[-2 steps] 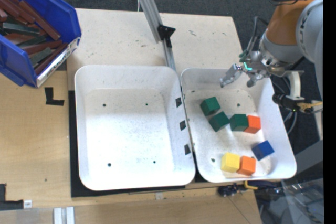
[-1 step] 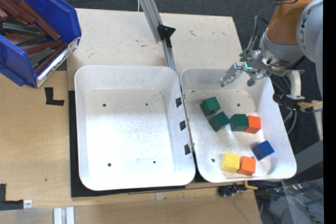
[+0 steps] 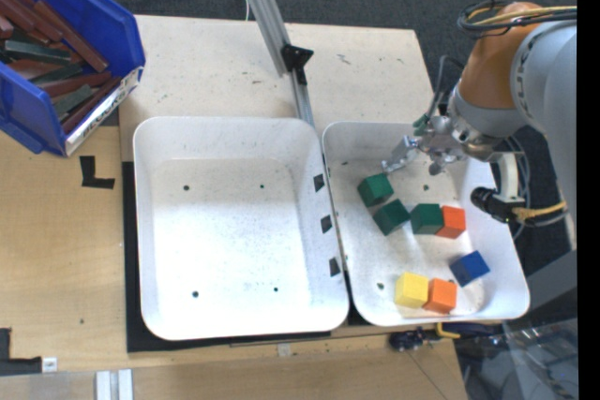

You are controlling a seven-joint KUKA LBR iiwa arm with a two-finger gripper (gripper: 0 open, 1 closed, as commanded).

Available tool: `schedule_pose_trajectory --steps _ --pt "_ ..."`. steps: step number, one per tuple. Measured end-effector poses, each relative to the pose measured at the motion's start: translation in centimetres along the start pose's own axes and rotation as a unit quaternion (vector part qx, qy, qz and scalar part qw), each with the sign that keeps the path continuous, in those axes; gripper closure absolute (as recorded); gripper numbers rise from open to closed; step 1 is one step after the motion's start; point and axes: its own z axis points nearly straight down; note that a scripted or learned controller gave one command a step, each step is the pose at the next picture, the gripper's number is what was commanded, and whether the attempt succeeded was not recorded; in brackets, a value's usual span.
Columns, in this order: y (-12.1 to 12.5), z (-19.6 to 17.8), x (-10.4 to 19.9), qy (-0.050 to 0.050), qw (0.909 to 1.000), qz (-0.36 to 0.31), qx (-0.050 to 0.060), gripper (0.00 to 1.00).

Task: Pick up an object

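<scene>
The right bin [image 3: 356,145] holds several small blocks. Three green blocks [image 3: 375,190], [image 3: 391,216], [image 3: 427,218] lie near its middle, with an orange block [image 3: 453,221] touching the last one. A blue block [image 3: 469,267] lies nearer the front right. At the front edge, a yellow block [image 3: 411,288] sits against a second orange block [image 3: 441,294]. My gripper [image 3: 416,162] hangs over the far part of the right bin, just beyond the nearest green block. It is open, and nothing is between its fingers [image 3: 396,164].
The left bin [image 3: 150,145] stands beside the right one. A blue crate [image 3: 56,14] of reddish and dark sticks sits at the far left. A slanted metal rail [image 3: 267,5] runs down to the gap between the bins.
</scene>
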Motion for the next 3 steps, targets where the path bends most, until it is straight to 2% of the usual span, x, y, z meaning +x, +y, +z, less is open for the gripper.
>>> schedule_pose_trajectory --steps 1,2,3 --pt "0.8 2.5 0.0 -0.002 0.9999 -0.001 -0.016 0.00" --pt "0.7 1.7 0.2 0.000 0.9999 -0.001 -0.013 1.00" --pt "0.7 -2.6 -0.1 0.000 1.0000 0.000 -0.005 1.00"
